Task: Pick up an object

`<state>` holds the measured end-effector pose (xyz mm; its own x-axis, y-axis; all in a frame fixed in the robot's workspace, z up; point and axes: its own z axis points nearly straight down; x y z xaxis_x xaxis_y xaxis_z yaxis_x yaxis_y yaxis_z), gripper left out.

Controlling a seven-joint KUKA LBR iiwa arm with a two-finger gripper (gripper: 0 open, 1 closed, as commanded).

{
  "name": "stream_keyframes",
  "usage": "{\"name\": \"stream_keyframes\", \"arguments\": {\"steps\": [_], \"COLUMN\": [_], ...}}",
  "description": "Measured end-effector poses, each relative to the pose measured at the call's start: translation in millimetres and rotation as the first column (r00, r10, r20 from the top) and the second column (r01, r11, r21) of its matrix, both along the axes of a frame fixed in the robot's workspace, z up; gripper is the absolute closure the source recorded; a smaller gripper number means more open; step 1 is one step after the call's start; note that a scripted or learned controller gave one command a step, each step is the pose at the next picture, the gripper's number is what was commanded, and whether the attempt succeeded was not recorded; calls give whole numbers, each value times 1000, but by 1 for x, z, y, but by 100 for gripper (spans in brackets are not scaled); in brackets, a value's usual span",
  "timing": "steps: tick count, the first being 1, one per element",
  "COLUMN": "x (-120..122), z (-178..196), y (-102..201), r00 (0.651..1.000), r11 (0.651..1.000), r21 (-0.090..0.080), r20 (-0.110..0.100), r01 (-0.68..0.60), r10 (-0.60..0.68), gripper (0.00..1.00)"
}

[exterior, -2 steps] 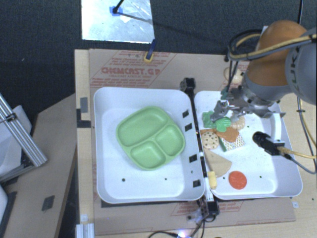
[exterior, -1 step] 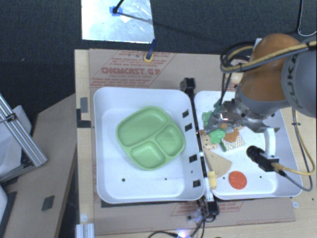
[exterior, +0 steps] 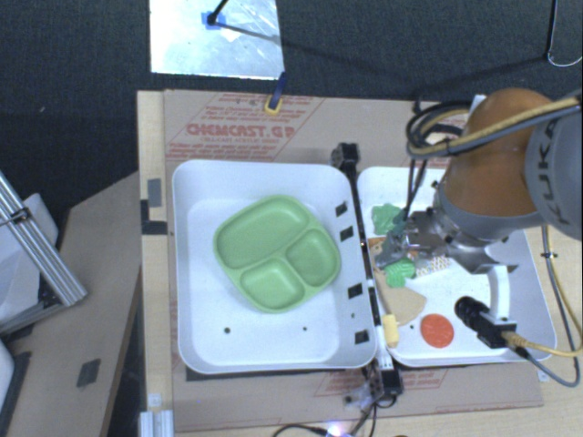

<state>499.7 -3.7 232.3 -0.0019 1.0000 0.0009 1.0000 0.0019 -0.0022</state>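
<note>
Green object [exterior: 386, 217] sat in the right bin [exterior: 537, 312], far-left part, just beside the divider between the bins; looked like the likeliest pick, since the gripper [exterior: 401, 247] hung right over it, touching or nearly so; couldn't tell which. Also a second green bit [exterior: 398, 269] just near of that, a tan wedge-shaped piece [exterior: 406, 300] nearer still, and an orange-red disc [exterior: 437, 330] by the near rim; left bin [exterior: 196, 335] carried a pale green divided plate [exterior: 276, 252] and nothing else worth grabbing.

Tool state: honestly couldn't say; metal and cable clutter at the wrist, no clean look at the tips, no way to call anything held.

For doing the step well, just a guess: worth coming straight down and centred on one green piece rather than straddling two; worth staying off the bin wall on the left, since a lump that close to a wall tends to slide or wedge; worth closing fully before lifting, then lifting slow to check something actually came up.

Hard to make out: big grey-and-orange arm [exterior: 496, 167] covered the far-right stretch of that bin; whatever lay under it stayed hidden; speckled patch [exterior: 432, 264] by the wrist too blurry to name; black fitting [exterior: 481, 321] with a yellow cable near the disc, purpose unclear.
</note>
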Motion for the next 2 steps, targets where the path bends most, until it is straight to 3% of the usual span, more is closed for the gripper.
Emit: {"name": "stream_keyframes", "arguments": {"steps": [1, 2], "x": [6, -2], "z": [-19, -11], "y": [-4, -7], "r00": [1000, 1000], "r11": [1000, 1000], "r21": [-1, 0], "r20": [1, 2], "r01": [2, 1], "r10": [-2, -1], "gripper": [100, 100]}}
